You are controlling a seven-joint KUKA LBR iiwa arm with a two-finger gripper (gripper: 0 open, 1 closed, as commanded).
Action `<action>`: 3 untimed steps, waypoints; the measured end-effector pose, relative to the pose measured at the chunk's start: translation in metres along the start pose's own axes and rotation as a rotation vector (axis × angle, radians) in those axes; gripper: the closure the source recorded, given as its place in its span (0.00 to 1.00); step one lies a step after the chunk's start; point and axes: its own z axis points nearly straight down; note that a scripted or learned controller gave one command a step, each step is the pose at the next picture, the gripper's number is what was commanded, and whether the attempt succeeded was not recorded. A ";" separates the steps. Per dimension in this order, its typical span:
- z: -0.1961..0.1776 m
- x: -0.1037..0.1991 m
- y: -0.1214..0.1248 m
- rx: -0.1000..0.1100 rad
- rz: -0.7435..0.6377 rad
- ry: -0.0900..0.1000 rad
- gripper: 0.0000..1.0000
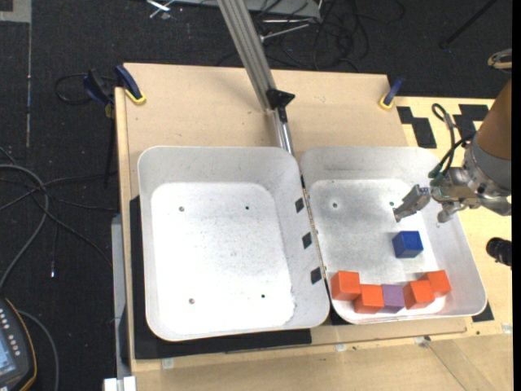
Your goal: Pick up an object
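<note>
Right bin (358,165), contents: blue cube (408,243) alone mid-floor, standing free for a grasp; orange cubes (348,284) and purple cube (393,296) crowded along the near wall. My fingers (426,204): spread apart, empty, above the blue cube.

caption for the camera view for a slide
Gripper open above the right bin, just over a blue cube; orange and purple blocks line its near wall.
</note>
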 end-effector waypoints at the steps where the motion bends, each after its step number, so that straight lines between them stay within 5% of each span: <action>1: 0.109 -0.011 -0.011 -0.024 -0.003 -0.011 0.00; 2: 0.101 -0.012 -0.012 -0.024 0.001 -0.012 1.00; 3: 0.102 -0.011 -0.012 -0.022 0.001 -0.011 0.00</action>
